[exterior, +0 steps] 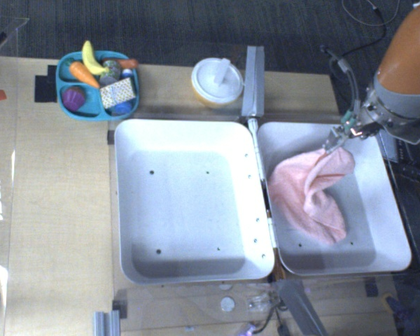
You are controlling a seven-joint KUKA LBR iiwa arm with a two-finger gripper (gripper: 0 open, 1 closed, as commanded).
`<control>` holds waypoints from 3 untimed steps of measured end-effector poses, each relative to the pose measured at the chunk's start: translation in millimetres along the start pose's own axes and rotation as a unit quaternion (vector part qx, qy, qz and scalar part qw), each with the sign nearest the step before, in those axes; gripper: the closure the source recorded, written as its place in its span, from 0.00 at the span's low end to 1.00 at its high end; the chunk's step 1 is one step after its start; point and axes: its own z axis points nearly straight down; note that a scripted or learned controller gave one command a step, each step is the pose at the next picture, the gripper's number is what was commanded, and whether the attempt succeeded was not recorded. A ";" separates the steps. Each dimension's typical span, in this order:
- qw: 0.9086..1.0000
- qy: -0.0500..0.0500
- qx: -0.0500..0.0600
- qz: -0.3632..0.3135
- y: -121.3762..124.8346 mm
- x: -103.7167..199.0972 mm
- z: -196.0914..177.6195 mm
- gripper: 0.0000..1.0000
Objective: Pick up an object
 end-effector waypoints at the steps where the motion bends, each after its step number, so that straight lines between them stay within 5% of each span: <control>1: 1.000 0.000 0.000 0.000 -0.1 0.0 0.1 0.00; 2: 0.998 0.001 0.002 -0.061 1.3 -27.4 100.4 0.00; 3: 0.998 -0.001 -0.002 -0.065 25.5 -1.7 172.1 0.00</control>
